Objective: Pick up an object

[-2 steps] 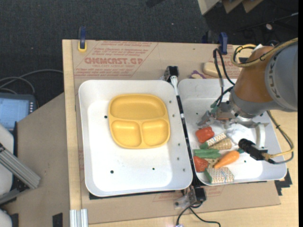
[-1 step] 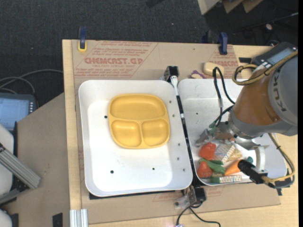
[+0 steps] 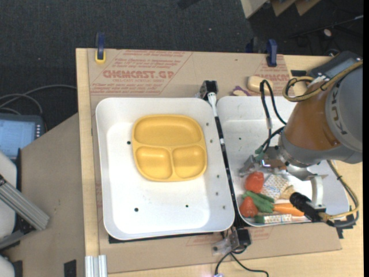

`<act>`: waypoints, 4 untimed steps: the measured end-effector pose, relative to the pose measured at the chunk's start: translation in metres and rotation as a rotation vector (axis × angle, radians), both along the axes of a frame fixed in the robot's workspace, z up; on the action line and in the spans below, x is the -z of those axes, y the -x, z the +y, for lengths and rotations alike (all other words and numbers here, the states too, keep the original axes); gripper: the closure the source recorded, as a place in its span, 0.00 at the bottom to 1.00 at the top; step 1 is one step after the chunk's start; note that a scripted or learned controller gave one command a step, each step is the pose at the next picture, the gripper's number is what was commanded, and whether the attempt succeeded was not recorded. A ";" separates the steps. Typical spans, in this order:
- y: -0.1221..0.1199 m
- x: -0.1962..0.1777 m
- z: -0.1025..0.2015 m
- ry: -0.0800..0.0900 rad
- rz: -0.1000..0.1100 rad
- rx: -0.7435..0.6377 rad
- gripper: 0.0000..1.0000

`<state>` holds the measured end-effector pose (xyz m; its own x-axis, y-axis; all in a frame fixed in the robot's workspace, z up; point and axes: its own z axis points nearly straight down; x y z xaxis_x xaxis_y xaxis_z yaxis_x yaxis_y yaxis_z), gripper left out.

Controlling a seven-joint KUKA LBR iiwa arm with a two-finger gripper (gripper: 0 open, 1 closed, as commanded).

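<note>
My gripper (image 3: 253,166) hangs low over the near half of the right bin (image 3: 242,120), under the grey arm with its orange band. Right below it lies a red round toy fruit (image 3: 254,182). Beside that lies a pale patterned packet (image 3: 276,184). Closer to the bin's front edge lie a green pod-like toy (image 3: 260,201), a second red piece (image 3: 248,208) and an orange carrot (image 3: 286,209). I see nothing held by the gripper.
The left bin (image 3: 115,172) holds a yellow three-compartment plate (image 3: 169,146). The arm's body covers the right bin's right side. A pale small object (image 3: 255,83) lies on the bench behind the bins.
</note>
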<state>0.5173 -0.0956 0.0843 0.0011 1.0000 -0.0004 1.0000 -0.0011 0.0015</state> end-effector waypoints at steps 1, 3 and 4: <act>-0.001 -0.010 0.000 0.002 -0.003 0.001 1.00; -0.086 -0.001 -0.045 0.004 -0.007 -0.002 0.00; -0.021 0.000 -0.096 -0.001 0.008 0.006 0.00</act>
